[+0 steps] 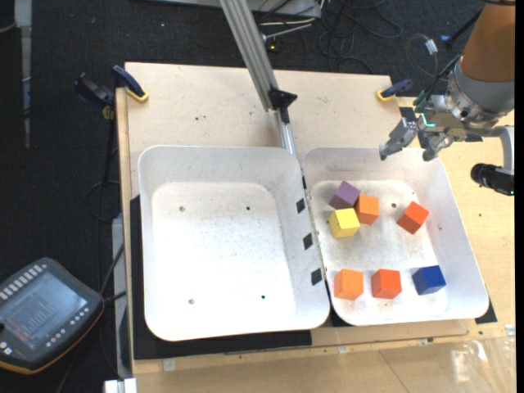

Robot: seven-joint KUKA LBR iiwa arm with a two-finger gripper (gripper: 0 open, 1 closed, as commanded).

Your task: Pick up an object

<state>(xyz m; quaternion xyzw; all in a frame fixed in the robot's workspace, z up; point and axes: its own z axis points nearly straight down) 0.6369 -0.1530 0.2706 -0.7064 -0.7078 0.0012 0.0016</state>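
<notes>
- pincer (413,144) sits over the back rim of the right bin (458,244), fingers spread wide, gripping nothing
- cubes are all in that bin: purple cube (345,193), yellow cube (344,222), blue cube (428,279), plus four orange ones
- left bin (155,219) next to it on the table (205,105)
- no readable labels or writing anywhere

Bins (164,219): white plastic, smooth, slight sheen, speckled. Bench top (213,105): pale wood board, matt. Cubes (386,283): matt, smooth faces. Slanted pole (246,31): bare extruded metal.
</notes>
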